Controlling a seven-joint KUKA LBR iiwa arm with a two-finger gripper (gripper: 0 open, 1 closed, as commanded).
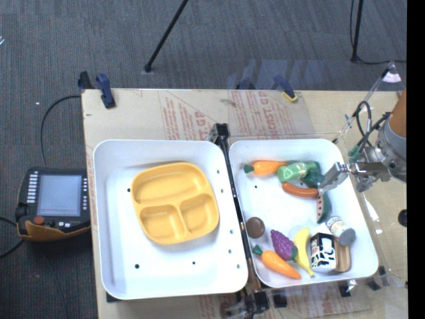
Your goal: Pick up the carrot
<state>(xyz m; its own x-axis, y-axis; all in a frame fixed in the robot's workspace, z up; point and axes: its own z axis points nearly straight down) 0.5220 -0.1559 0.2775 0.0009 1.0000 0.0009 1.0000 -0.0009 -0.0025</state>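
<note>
Front carrot (279, 263) lies well apart from the claw (335, 176), whose grip state is unclear.

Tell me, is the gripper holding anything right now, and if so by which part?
Nothing is held. The gripper hangs over the right bin, nothing between its fingers; both carrots lie in it.

Gripper (334, 173) above right bin (265, 153) — carrots (268, 168) (280, 264) (two) among toy food

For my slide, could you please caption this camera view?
Gripper poised over the right bin of toy food, two carrots inside.
</note>
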